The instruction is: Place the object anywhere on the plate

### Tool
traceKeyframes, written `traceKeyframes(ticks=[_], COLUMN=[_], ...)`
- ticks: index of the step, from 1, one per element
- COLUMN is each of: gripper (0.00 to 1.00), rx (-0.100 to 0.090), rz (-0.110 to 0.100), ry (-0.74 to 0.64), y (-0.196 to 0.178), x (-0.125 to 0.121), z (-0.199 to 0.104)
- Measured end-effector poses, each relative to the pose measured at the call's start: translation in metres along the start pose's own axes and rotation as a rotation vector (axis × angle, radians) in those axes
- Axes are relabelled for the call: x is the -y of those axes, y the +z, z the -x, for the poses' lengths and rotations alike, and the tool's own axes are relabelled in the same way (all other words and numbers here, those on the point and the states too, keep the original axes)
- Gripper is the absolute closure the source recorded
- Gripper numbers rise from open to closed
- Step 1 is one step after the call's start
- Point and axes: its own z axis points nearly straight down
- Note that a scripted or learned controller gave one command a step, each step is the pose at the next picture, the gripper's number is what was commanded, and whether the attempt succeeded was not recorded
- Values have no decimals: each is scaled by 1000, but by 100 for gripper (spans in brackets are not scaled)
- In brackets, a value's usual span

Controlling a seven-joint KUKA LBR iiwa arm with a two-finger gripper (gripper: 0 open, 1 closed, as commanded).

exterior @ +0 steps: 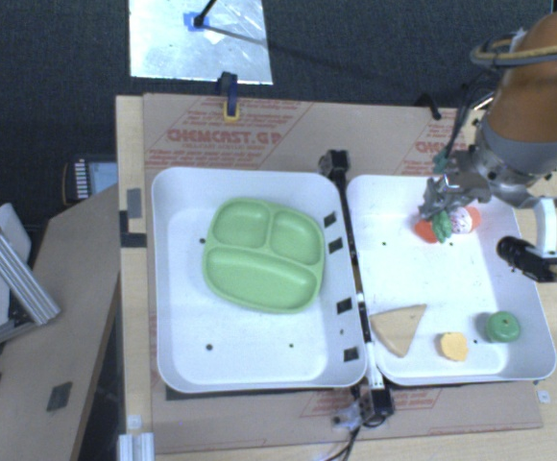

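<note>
You find, nearest, a tan wedge (399,327), a yellow piece (454,346) and a green round (502,327) loose in the right bin (394,214); the green plate (264,254) bare in the left bin (178,286); farthest, the pincer (441,206), grip unreadable, over the red-and-white object (449,225), so placing seems undone.

Arm's end effector (441,203) points down, wrist bent.

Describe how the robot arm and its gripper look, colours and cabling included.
The arm is grey metal with a broad orange band above the wrist. A yellowish cable loops around its upper part. The gripper is a small grey metal assembly with dark parts. No markings are readable.
</note>
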Motion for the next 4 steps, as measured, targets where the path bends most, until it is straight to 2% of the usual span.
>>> traceKeyframes(ticks=[1, 3, 4], gripper=[100, 100, 100], rx=[-1, -1, -1], rz=[-1, 0, -2], ry=[-2, -3, -1], y=[12, 19, 39], x=[10, 8, 20], z=[-61, -178, -230])
